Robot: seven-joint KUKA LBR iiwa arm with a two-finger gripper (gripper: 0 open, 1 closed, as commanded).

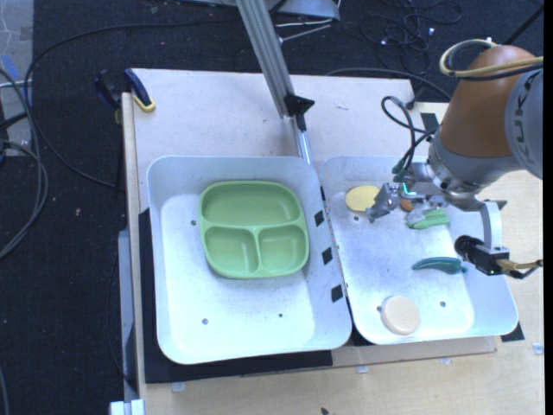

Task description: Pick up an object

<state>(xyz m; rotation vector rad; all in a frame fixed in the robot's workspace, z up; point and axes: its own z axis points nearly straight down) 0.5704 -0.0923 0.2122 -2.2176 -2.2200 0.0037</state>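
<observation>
Beside arm (492,115) lettering "KU" (partly cut off)

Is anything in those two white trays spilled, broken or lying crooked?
Nothing looks spilled or broken. The green divided plate sits flat in the left bin, slightly skewed to its walls. In the right bin, a yellow piece, teal piece and cream disc lie loosely scattered.

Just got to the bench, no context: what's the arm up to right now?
The KUKA arm reaches in from the right, with its gripper low over the right bin, beside a yellow round piece. Nothing can be seen between the fingers, so no pick is confirmed. Also in that bin: a light green piece under the wrist, a dark green curved piece, and a beige disc near the front. The left bin holds a green divided plate, untouched.
</observation>
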